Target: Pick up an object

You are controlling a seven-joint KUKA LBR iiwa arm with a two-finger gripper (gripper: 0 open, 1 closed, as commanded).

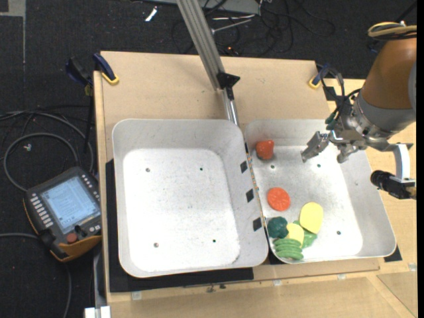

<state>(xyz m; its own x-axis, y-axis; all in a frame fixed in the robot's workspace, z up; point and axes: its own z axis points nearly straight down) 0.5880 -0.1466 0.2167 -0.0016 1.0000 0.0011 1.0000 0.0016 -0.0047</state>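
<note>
Nearest the camera, down in the near-left corner of the right bin (371, 197), there's a little heap of toy food: a ridged green piece (288, 248), a dark green broccoli-looking lump (277, 226), a pale yellow bit (295, 234) and a yellow lemon-ish thing (311, 216), all touching or overlapping. Just beyond them an orange-red disc (278, 198) lies flat by itself, and further back, against the left wall, sits a small orange-red chunk (265, 149), also alone. The left bin (132, 138) is just bare white.

The gripper (329, 147) hangs over the far part of the right bin, fingers spread, nothing between them, well right of the chunk.

If I were calling it, I'd go for that chunk or the disc, since they're isolated. The heap looks like a recipe for a sloppy pinch. Watch the chunk though: it's close to the wall, so line the fingers up parallel to it and come straight down.
</note>
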